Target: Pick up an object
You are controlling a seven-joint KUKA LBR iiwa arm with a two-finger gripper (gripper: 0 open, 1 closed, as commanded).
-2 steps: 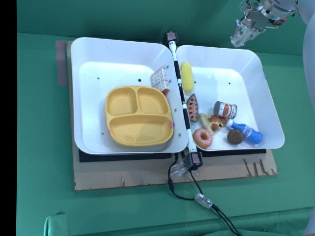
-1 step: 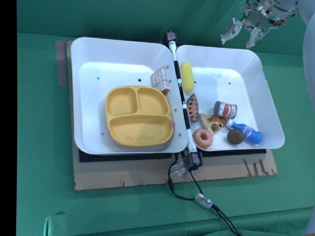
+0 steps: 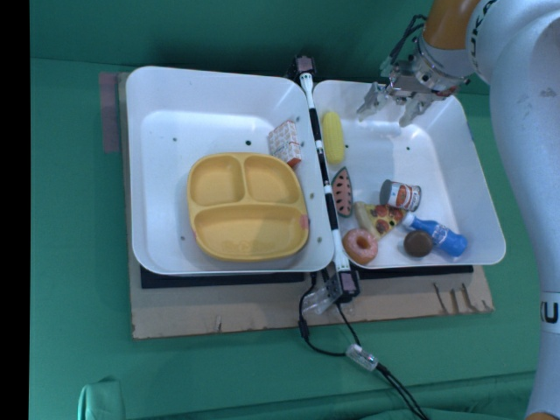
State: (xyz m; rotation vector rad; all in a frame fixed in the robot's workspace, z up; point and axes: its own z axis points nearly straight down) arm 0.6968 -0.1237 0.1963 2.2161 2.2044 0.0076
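My gripper (image 3: 389, 109) hangs above the far edge of the right bin (image 3: 455, 151), fingers spread open with nothing between them. Below it in that bin lie a yellow corn cob (image 3: 332, 137), a watermelon slice (image 3: 343, 192), a small can (image 3: 401, 195), a pizza slice (image 3: 376, 220), a pink donut (image 3: 360, 246), a blue bottle (image 3: 435, 234) and a brown round piece (image 3: 417, 244). The corn cob is the nearest of these, to the gripper's lower left.
The left bin (image 3: 175, 112) holds a yellow divided tray (image 3: 248, 206) and a small patterned carton (image 3: 285, 141) near the divider. A black-and-white bar (image 3: 318, 160) runs between the bins, with cables (image 3: 350, 339) trailing off the front. Green cloth surrounds the bench.
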